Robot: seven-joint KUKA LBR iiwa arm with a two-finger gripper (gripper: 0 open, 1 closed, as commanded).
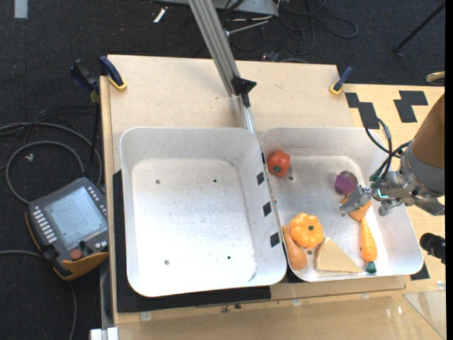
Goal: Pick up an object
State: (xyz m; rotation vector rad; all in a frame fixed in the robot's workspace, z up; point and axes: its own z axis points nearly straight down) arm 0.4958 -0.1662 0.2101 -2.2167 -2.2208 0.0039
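Dark carpet strewn with cables surrounds a pale wooden worktop point(184, 94) bearing two shallow white bins side by side. Whether the jaws of the gripper point(362, 198) are released or clenched cannot be told; they hang low over the right-hand white bin point(318, 140), close above the upper end of a long orange carrot with a green tip point(367, 241). Just beside them on the left lies a small purple rounded object point(345, 183). Farther out rest a tan wedge-shaped block point(334, 258), a glossy orange pumpkin-like toy point(306, 229), an orange elongated piece point(295, 252) partly under it, and a red tomato-like ball point(279, 161) near the bin's divider edge. The left-hand white bin point(187, 214) lies beyond. A grey teach pendant point(69, 222) sits on the floor at far left.

Judged from this pose, the carrot is the likely target. A sound grasp would centre the jaws across its narrow width, descend squarely, and avoid nudging the purple object.
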